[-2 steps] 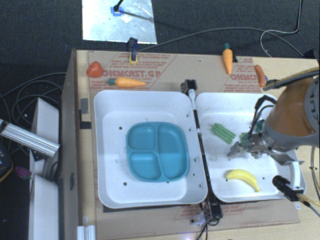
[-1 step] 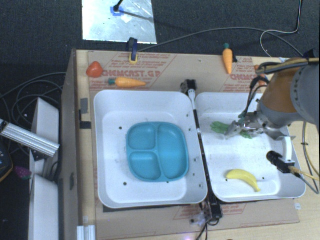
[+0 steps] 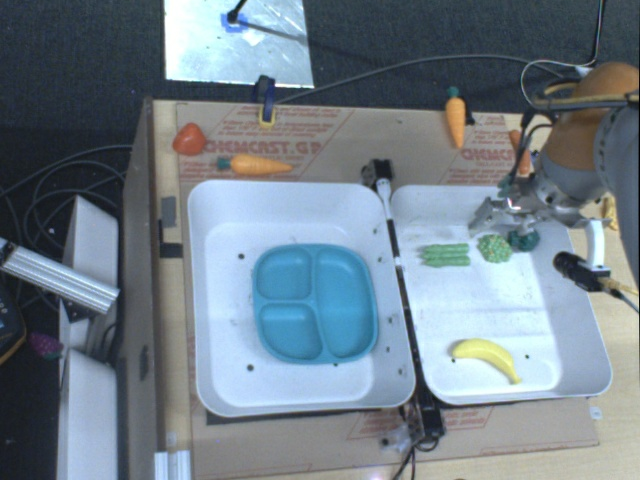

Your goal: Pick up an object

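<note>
Yellow banana [image 3: 486, 357] lies at the near end of the right bin [image 3: 575, 373], curved, resting flat on the white floor and well apart from the other items. Farther back in the same bin, a green bean bundle [image 3: 445, 256] lies crosswise near the divider between the bins, and a green broccoli piece [image 3: 494, 248] sits just beside it to the right. End effector [image 3: 505, 220] is positioned low over the far part of the right bin, directly above and behind the broccoli; whether it touches the broccoli cannot be told, and its finger state cannot be told. No item is seen between its fingers. Grey arm [image 3: 590, 148] enters from the right. Left bin [image 3: 215, 298] holds a blue divided plate [image 3: 314, 303], centred. On the bench [image 3: 330, 133] behind the bins: a red tomato-like item [image 3: 189, 139] and a carrot [image 3: 258, 165] at the left, a second carrot [image 3: 456, 120] at the right.
</note>
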Available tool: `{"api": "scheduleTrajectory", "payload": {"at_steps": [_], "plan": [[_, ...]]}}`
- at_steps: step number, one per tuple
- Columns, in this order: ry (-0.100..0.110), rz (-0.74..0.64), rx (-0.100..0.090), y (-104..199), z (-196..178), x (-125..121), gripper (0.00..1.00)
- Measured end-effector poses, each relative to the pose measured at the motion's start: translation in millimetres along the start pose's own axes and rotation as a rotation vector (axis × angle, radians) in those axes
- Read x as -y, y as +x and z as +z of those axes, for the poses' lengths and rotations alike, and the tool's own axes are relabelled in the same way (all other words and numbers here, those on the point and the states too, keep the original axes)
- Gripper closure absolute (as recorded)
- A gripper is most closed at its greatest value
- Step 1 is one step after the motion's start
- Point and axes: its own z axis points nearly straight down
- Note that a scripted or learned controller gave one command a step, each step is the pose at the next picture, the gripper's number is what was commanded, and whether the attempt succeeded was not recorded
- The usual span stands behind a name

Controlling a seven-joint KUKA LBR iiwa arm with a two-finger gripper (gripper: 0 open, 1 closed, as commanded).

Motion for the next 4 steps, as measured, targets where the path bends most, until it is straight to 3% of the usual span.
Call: {"api": "scheduleTrajectory", "payload": {"at_steps": [1,2,3,4], "plan": [[-0.007,-0.009,-0.022,-10,1,-1,0.0],[0.003,0.002,0.0,-22,-29,14,0.0],[0.006,0.0,0.0,-23,28,-16,0.0],[0.004,0.003,0.001,-23,11,16,0.0]]}}
